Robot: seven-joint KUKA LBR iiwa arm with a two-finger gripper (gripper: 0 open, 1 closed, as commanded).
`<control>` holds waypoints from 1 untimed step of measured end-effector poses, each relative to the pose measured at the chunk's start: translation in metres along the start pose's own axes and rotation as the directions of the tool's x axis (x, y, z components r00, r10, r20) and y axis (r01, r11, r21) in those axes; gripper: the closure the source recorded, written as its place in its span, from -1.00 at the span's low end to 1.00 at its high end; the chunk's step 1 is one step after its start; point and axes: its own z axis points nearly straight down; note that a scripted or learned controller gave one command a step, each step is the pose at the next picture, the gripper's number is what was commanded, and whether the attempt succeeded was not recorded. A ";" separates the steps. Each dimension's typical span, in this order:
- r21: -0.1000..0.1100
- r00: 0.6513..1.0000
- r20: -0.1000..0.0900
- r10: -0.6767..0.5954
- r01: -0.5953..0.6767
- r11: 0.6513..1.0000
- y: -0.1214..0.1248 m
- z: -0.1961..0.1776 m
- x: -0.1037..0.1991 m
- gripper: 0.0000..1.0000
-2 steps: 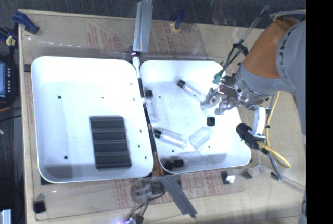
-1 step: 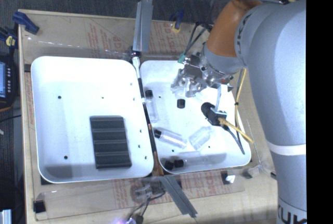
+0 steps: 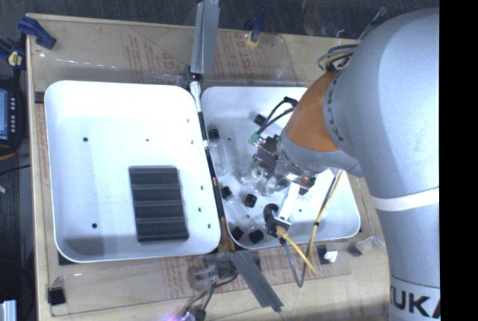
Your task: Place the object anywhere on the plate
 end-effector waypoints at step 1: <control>-0.020 0.992 -0.001 0.125 -0.125 0.992 -0.002 -0.006 0.050 1.00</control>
